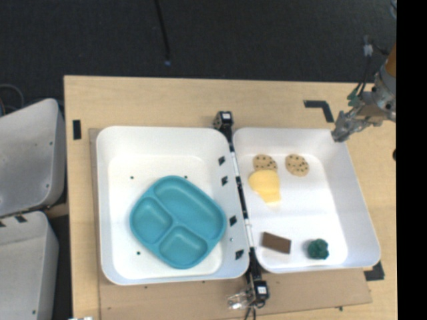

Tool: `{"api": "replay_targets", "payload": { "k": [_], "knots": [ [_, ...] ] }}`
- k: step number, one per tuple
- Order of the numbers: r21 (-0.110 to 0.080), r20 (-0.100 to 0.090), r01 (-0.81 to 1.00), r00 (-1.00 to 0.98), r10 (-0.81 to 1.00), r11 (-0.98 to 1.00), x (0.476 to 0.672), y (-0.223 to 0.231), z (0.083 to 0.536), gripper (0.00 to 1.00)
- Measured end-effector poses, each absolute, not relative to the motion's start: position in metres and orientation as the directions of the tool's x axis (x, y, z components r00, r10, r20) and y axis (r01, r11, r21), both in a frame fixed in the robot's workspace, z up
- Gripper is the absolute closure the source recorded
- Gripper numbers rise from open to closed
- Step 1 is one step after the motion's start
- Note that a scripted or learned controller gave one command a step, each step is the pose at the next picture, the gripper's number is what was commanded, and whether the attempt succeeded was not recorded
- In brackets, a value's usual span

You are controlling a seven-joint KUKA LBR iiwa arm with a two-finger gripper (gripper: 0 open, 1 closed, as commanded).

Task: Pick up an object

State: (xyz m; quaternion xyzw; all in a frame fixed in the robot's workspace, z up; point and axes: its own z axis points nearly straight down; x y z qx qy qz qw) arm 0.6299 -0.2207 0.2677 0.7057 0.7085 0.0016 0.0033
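The right bin (347, 192) holds two chocolate-chip cookies (264, 163) (297, 165), a yellow block (265, 186), a brown bar (275, 243) and a small green lump (317, 249). My gripper (341, 129) hangs at the bin's far right corner, above its rim, at the end of the arm coming in from the right. It is well away from all the objects and nothing shows between its fingers.
The left bin (113, 179) holds a teal divided plate (177, 221). Black clips run along the seam between the bins (235, 179). A white chair (27, 159) stands left of the bench.
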Motion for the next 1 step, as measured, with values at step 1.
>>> {"api": "replay_targets", "payload": {
  "k": [1],
  "knots": [
    [0.001, -0.001, 1.000, -0.004, 1.000, 0.004, 0.6245, -0.1756, 0.2683, 1.00]
  ]
}}
